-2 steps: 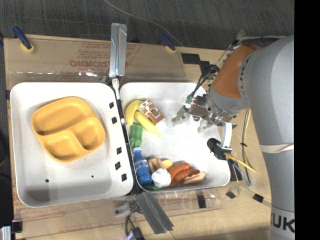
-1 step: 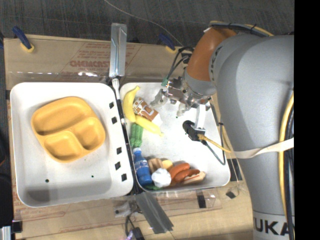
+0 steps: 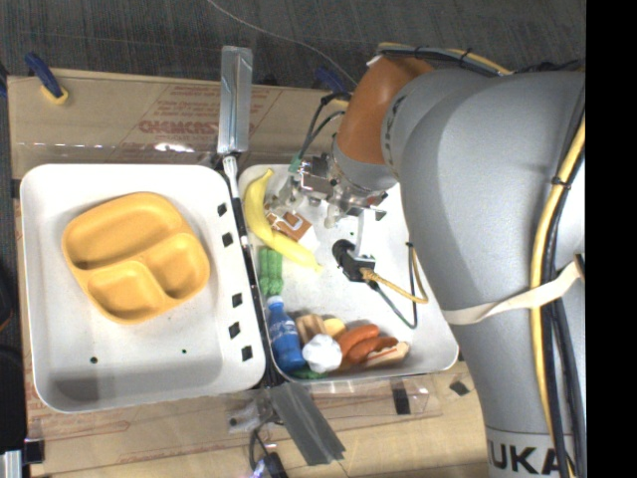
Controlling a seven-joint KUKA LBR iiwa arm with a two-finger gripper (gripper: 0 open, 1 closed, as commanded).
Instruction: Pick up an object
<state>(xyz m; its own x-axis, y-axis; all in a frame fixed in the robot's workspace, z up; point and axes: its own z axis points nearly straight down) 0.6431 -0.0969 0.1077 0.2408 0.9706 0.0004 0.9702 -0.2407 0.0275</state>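
The right bin [image 3: 333,292] holds a yellow banana [image 3: 257,212] lying along its left wall. Below it are a green item [image 3: 271,272] and a blue bottle [image 3: 282,335]. A white ball [image 3: 320,353] and a hot dog toy [image 3: 374,345] lie along the front wall. My gripper [image 3: 292,217] hangs low at the back left of this bin, right beside the banana's middle and partly over it. A small brown-orange patch shows at its tip. The bulky grey arm [image 3: 478,187] hides the bin's right side.
The left bin [image 3: 129,371] bears a yellow divided tray [image 3: 134,255] in its upper half. A metal divider bar [image 3: 235,98] runs between the bins at the back. A black cable piece [image 3: 346,257] hangs by the wrist above the right bin's floor.
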